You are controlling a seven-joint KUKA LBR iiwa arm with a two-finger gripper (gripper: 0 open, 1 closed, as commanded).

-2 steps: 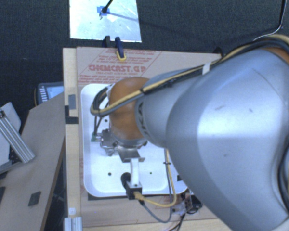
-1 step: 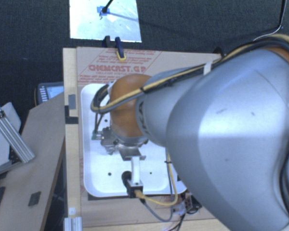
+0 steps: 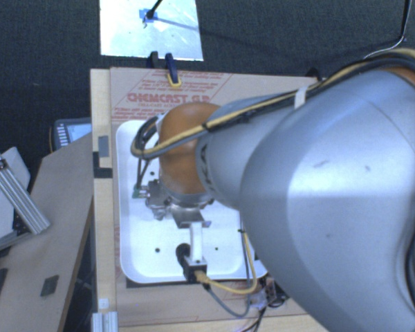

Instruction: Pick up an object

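Observation:
The grey arm (image 3: pixel 318 185) reaches in from the right and covers most of the view. Its orange band (image 3: pixel 183 147) and wrist hang over the white left bin (image 3: pixel 135 254). Below the band, the gripper (image 3: pixel 174 205) sits low over the middle of that bin, seen from above and behind. The wrist hides whatever lies under it. A small green bit (image 3: pixel 135 192) shows at the wrist's left edge; I cannot tell what it is. Two small dark specks (image 3: pixel 158 250) mark the bin floor in front.
Behind the bin lies a cardboard sheet with red print (image 3: pixel 173 92), held by a blue and yellow clamp (image 3: pixel 171 71). A shiny plate (image 3: pixel 149 19) lies at the back. An aluminium rail (image 3: pixel 14 192) slants at the left by the wooden bench (image 3: pixel 62 206).

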